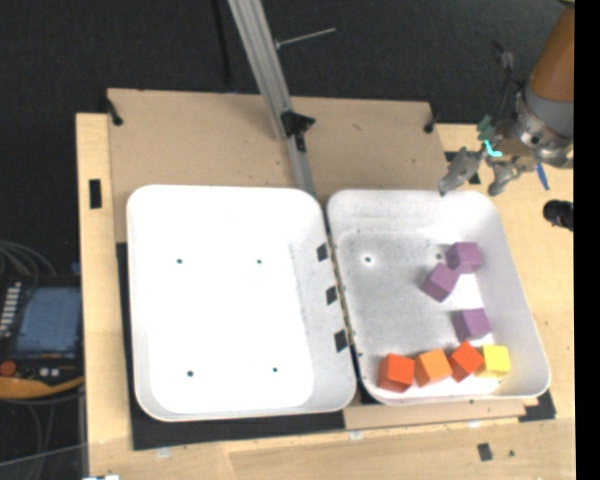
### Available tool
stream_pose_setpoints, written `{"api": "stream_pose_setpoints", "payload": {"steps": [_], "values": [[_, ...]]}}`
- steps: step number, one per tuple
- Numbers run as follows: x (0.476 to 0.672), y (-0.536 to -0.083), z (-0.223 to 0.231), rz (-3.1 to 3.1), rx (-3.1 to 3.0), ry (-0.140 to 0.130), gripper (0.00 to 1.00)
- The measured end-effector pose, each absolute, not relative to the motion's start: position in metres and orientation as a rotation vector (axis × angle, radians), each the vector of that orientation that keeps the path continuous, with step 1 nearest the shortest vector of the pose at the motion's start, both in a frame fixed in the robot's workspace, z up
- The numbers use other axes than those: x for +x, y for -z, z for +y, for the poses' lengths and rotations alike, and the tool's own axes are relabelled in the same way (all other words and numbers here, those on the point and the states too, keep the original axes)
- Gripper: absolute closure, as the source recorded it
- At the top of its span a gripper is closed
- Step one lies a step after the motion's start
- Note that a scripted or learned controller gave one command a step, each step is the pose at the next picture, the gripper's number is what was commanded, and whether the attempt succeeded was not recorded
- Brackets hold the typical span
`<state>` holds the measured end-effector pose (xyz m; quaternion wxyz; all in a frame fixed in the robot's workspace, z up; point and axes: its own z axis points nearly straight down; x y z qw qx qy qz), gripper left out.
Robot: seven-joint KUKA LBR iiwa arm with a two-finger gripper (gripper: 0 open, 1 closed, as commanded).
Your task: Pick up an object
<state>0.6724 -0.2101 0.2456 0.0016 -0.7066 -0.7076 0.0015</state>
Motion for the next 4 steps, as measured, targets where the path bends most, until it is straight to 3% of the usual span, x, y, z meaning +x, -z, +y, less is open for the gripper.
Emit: {"api": "stream_pose_setpoints", "payload": {"steps": [1, 4], "values": [[0.673, -0.249, -0.21, -2.229, -2.216, -0.004, 0.0], [0.672, -0.105, -0.207, -2.228, -2.211, -0.005, 0.0]]}}
